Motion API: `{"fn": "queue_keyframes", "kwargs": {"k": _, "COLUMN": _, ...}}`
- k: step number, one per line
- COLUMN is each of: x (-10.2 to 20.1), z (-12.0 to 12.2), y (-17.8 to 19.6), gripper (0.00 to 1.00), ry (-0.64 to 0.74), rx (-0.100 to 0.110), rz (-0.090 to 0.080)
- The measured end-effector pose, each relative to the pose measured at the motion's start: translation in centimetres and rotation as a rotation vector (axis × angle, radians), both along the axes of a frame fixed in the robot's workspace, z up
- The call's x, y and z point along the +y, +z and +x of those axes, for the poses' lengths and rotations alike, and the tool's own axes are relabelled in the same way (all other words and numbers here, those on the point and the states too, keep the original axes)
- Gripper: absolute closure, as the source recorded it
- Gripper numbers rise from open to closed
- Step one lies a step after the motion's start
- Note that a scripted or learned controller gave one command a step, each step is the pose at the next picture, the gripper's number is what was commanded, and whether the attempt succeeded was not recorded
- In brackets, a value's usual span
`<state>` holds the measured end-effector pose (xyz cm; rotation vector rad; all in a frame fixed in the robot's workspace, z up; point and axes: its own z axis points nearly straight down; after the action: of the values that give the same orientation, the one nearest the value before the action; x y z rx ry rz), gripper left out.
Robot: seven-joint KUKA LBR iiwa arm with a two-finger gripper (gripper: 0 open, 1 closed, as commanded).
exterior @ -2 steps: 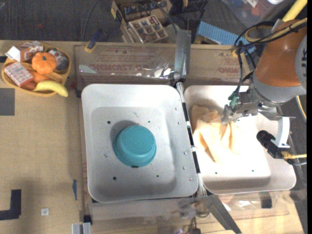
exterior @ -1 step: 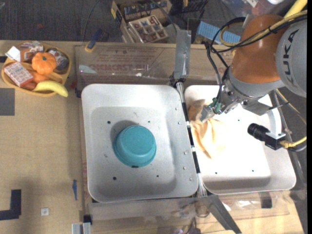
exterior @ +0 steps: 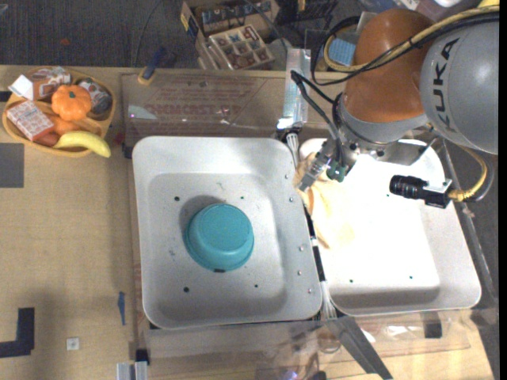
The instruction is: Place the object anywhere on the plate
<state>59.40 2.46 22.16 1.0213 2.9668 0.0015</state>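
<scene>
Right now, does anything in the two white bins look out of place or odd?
One thing: the round teal plate in the left bin appears to lie upside down, dome up. In the right bin, a pale yellowish object lies at the left wall, below the gripper; its shape is unclear.

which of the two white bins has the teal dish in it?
The left shallow white bin: the round teal plastic dish sits near its middle. The right shallow white bin is the one that the grey arm's gripper hangs over, at its upper left corner.
</scene>
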Motion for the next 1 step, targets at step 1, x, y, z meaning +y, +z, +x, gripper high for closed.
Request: {"fn": "queue_keyframes", "kwargs": {"k": 1, "x": 4.94, "z": 1.59, "y": -0.81, "gripper": 1.0, "ry": 0.396, "rx": -0.002, "rz": 0.0}}
